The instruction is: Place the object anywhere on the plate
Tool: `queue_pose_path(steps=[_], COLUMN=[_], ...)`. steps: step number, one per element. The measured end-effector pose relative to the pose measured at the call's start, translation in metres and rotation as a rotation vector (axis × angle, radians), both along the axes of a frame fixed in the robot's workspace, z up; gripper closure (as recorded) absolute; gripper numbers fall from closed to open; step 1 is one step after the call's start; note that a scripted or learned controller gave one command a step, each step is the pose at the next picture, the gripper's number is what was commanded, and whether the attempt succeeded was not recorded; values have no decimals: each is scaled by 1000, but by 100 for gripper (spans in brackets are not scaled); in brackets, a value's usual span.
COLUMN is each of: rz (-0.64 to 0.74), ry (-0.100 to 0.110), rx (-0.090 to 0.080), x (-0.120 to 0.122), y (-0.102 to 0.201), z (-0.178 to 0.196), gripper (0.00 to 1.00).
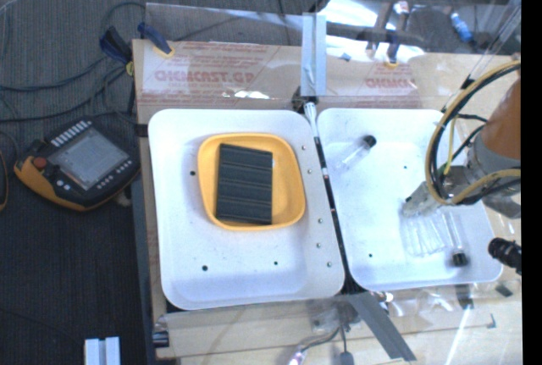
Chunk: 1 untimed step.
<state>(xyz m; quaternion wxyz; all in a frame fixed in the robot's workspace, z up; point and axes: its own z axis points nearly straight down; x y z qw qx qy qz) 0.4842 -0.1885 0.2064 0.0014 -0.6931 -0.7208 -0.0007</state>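
Camera view: dark ridged block (245, 184) already resting on yellow plate (292, 185) in left bin (169, 270) — gripper (421, 204) over right bin (381, 262), grip state impossible to tell. Best withdrawn without nudging plate.

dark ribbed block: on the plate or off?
On. The dark ribbed block lies flat inside the yellow plate in the left bin, yellow rim around it.

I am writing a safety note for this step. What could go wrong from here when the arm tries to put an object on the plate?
1. The yellow plate already carries a dark ridged block, so little bare rim remains; a new object may slide off.
2. The clear tube with a black cap in the right bin could roll when touched.
3. The yellow and black cables hang close to the gripper and might snag.
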Motion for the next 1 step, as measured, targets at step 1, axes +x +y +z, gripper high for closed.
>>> queue_pose_path(steps=[1], rz=[0], ry=[0], rx=[0], x=[0], y=[0], z=[0], gripper=[0])
